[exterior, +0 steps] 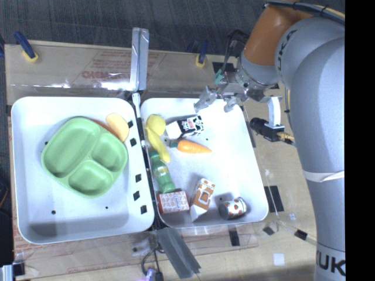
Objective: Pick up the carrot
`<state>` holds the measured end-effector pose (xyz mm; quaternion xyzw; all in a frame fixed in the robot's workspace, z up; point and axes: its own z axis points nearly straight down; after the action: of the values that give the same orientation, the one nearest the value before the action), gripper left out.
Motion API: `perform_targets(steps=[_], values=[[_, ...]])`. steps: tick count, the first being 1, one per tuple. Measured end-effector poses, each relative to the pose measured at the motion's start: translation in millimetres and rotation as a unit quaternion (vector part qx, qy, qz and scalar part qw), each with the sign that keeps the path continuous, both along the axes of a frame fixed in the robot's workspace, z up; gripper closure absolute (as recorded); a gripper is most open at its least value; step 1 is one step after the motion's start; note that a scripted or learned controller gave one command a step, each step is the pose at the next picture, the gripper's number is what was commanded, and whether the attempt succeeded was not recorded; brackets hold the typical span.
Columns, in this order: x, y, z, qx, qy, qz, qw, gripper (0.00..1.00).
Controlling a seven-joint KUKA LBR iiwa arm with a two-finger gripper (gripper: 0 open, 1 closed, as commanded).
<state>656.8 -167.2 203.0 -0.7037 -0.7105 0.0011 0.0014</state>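
1. Carrot (194, 147) lies on the floor of the right bin (249, 168), in its upper middle, pointing its thin end toward the right wall.
2. Just above the carrot's thick end sits a small black-and-white carton (191, 124), and to the left a yellow banana (156, 134) runs along the bin's left wall.
3. Below the banana a green bottle (162, 173) lies lengthwise, and along the near edge stand a red box (173, 202), an orange-and-white carton (203, 195) and a tipped can (232, 207).
4. The jaws (218, 98) hang over the far edge of the right bin, up and to the right of the carrot and well apart from it; the fingers look spread and nothing sits between them.
5. The grey arm (310, 98) with its orange band comes in from the right side.
6. The left bin (29, 157) holds a green divided plate (85, 156), with a yellow-orange fruit (118, 125) touching its upper right rim.
7. Both bins rest side by side on the worktop (70, 63), which is covered with clear sheeting.
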Motion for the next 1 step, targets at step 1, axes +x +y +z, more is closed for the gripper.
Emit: perform_targets(steps=[1], values=[[-20.0, 49.7, -84.4, -0.0023, -0.011, 0.004, 0.9999, 0.00]])
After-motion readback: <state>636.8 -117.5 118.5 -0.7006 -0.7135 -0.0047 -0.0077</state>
